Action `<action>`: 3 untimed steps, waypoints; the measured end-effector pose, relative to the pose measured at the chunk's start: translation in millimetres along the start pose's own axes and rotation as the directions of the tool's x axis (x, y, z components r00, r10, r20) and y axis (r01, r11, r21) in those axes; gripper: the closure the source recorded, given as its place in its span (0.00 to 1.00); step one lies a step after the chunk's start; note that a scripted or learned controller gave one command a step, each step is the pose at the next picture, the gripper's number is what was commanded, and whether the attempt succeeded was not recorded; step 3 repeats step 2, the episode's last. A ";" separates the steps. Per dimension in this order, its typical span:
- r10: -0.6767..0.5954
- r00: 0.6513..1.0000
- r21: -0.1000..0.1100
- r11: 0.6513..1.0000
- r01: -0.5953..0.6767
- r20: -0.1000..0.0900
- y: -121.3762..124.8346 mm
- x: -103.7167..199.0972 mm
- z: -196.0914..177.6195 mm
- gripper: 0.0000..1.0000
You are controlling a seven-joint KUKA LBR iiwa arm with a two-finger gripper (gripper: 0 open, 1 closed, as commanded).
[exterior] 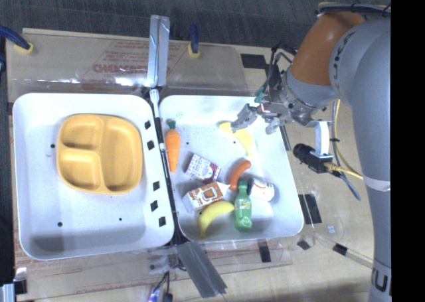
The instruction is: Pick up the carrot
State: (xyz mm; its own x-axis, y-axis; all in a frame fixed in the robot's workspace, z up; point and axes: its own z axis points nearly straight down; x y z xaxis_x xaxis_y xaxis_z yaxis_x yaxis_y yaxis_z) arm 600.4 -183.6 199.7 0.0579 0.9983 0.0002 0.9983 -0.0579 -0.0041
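The carrot (172, 149) is orange with a green top and lies along the left wall of the right bin (282, 168), top end pointing to the back. My gripper (259, 119) hangs over the bin's back right part, well to the right of the carrot and apart from it. Its fingers (244, 117) are spread, and nothing sits between them. A yellow piece (240, 137) lies just below the gripper.
The right bin also holds two small cartons (202, 167), a sausage (239, 172), a banana (214, 215), a green bottle (243, 208) and a white-red item (263, 190). A yellow divided plate (101, 152) sits in the left bin (33, 181).
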 end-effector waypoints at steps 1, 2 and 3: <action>-0.259 0.966 0.001 0.966 0.259 -0.001 10.5 72.9 58.2 0.00; -0.187 0.982 -0.002 0.982 0.187 0.001 39.4 -25.5 108.0 0.00; -0.187 0.982 -0.002 0.982 0.187 0.001 39.4 -25.5 108.0 0.00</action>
